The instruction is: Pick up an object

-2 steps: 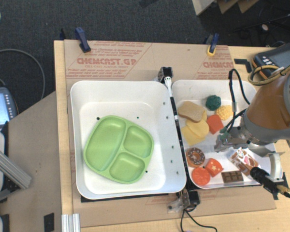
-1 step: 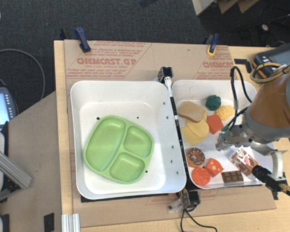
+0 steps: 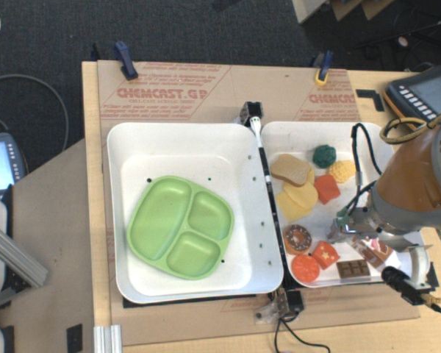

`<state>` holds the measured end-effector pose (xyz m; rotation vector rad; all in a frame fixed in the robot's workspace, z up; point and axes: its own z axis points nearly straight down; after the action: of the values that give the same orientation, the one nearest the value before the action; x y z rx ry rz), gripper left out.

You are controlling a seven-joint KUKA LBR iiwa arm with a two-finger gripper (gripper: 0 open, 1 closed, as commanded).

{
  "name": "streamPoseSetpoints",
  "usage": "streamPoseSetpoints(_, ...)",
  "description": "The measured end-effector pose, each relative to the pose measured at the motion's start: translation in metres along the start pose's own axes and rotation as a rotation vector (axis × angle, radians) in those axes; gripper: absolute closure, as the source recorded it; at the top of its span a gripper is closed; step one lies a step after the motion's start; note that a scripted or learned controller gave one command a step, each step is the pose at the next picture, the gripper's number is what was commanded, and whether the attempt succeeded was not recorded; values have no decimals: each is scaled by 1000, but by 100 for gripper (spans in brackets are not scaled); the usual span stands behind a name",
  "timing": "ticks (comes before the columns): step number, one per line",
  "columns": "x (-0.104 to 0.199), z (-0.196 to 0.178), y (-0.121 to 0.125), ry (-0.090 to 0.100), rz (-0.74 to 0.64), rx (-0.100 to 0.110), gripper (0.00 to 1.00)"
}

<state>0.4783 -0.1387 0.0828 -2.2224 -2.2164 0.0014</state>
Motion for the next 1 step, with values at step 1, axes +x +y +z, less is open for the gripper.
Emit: streamPoseSetpoints(1, 1, -12, 1, -2, -2, -4, 100)
